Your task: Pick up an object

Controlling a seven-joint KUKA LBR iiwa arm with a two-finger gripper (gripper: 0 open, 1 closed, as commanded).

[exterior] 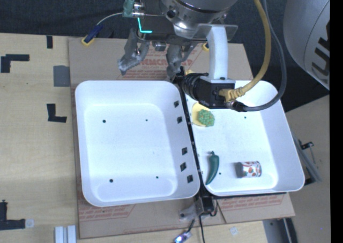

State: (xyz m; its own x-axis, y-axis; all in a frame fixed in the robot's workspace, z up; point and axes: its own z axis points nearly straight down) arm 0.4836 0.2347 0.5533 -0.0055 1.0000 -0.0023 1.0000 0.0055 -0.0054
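The tool hangs over the far rim of the left bin, above the brown cardboard sheet that lies under both bins on the counter. Its two grey fingers stand spread apart with nothing between them, so it is open and carries nothing. The things to be picked all lie in the right bin, on the arm's side of the tool and nearer the camera than it. Closest to the tool is a yellow-green lump, just past the wall where the two bins meet. Farther from the tool, along that same shared wall, a green pepper lies lengthwise, pointing towards the near rim. Just beside the pepper, still farther out from the tool, a small can with red marks lies on its side. A black fitting with a yellow hose sits below the arm's wrist, between the tool and the lump.
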